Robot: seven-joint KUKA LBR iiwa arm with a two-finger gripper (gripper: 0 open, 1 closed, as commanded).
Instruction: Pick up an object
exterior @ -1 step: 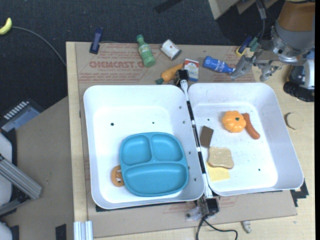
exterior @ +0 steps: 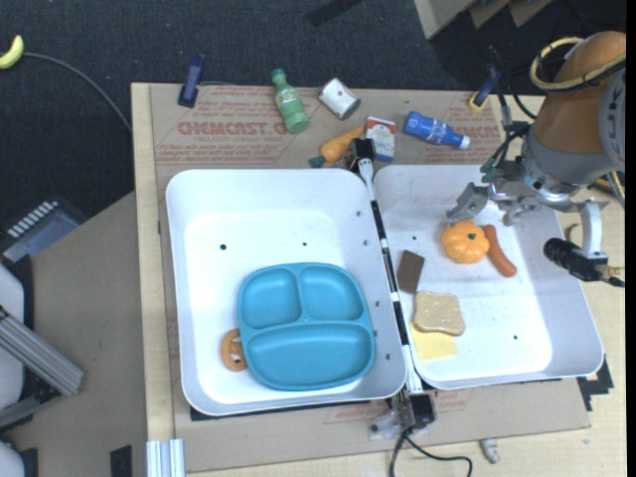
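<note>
Here the jaws (exterior: 494, 203) hang spread open, seemingly empty, just above the pumpkin (exterior: 465, 242) in the right bin (exterior: 556, 351).

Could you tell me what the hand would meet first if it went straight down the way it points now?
Probably the orange pumpkin, just below the hand; depth is unclear, so it could instead meet the white bin floor.

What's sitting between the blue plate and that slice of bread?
In the camera view, the two bins' meeting rims and a small brown block lie between the blue plate and bread slice.
</note>
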